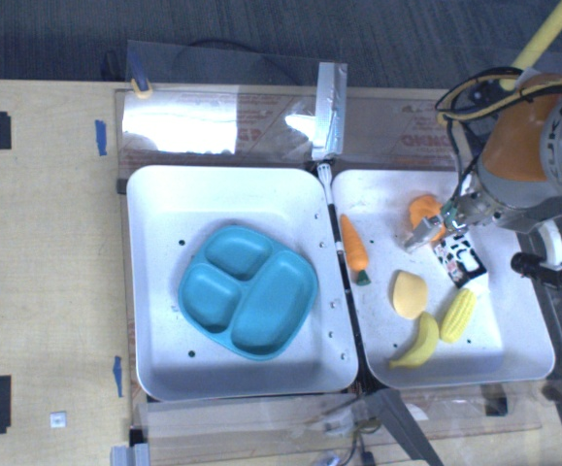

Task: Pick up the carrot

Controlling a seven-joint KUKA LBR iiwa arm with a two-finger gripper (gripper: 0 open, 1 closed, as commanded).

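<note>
The carrot (355, 248), orange with a green stem end, lies along the left wall of the right bin (528, 357), pointing away from the camera. My gripper (428, 229) hangs over the middle of that bin, to the right of the carrot and well apart from it. It sits right beside a round orange item (421, 208). A black-and-white tag (458, 258) shows just below the gripper.
In the right bin a pale yellow fruit (409, 294), a banana (416, 342) and a corn cob (457, 315) lie near the front. The left bin (154, 202) holds a blue divided plate (249, 290). The arm (518, 153) reaches in from the right.
</note>
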